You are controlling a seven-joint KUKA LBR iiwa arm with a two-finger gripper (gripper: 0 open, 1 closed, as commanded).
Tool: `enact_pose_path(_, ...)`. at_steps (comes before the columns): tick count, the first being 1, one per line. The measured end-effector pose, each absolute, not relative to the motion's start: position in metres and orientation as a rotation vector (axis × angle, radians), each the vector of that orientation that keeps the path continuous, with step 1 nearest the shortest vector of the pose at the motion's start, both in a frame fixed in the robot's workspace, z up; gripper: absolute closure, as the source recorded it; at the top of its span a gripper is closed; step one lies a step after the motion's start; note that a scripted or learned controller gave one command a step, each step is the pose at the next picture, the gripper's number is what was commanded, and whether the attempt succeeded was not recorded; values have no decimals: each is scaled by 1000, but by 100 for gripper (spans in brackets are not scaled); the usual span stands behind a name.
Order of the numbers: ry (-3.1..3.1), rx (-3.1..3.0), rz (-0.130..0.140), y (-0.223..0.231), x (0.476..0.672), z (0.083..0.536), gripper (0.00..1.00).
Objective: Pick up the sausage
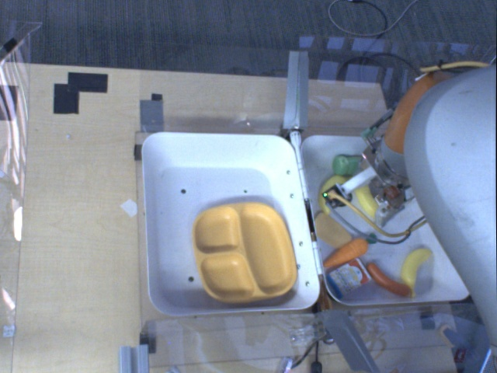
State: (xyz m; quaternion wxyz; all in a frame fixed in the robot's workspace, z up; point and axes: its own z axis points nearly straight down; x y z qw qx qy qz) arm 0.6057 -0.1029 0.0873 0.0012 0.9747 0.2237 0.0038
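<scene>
The sausage (388,280), a short red-orange link, lies near the front of the right bin (311,179), between an orange carrot (347,252) and a yellow banana (417,264). My gripper (386,195) hangs over the middle of that bin, well behind the sausage and apart from it. It sits over a round yellow item (365,201). The grey arm hides the bin's right side.
A green item (347,164) lies at the back of the right bin. A small printed packet (351,277) rests under the carrot's tip. The left bin (167,177) holds a yellow compartment plate (272,247). A raised divider separates the bins.
</scene>
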Motion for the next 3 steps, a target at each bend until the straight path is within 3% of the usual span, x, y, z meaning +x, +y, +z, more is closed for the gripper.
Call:
enact_pose_path(1,802,3037,3,-83,535,98,0)
enact_pose_path(2,823,3028,22,-100,491,90,0)
enact_pose_path(3,608,3082,4,-83,583,109,0)
